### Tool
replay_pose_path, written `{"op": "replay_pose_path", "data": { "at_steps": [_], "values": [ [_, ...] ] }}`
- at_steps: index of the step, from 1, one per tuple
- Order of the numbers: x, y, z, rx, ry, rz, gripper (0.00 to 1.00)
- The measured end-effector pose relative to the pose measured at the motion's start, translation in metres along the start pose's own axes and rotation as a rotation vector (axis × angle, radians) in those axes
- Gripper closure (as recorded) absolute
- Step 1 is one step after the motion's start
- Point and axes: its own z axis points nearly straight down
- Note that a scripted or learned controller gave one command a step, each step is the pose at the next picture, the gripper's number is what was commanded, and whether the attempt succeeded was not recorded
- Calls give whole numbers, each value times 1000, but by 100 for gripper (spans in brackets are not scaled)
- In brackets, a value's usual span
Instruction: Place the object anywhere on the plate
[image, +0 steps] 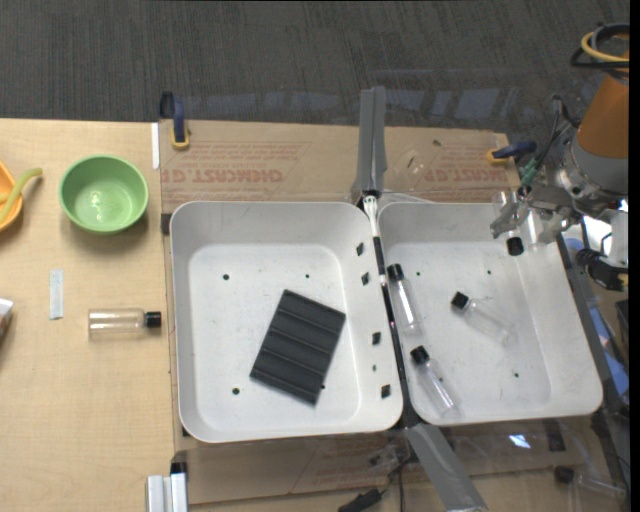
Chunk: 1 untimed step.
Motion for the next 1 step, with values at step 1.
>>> {"op": "replay_pose_path", "data": {
  "at_steps": [1],
  "values": [
    [-7,30,-136,-2,0,-76,100]
  ]
}}
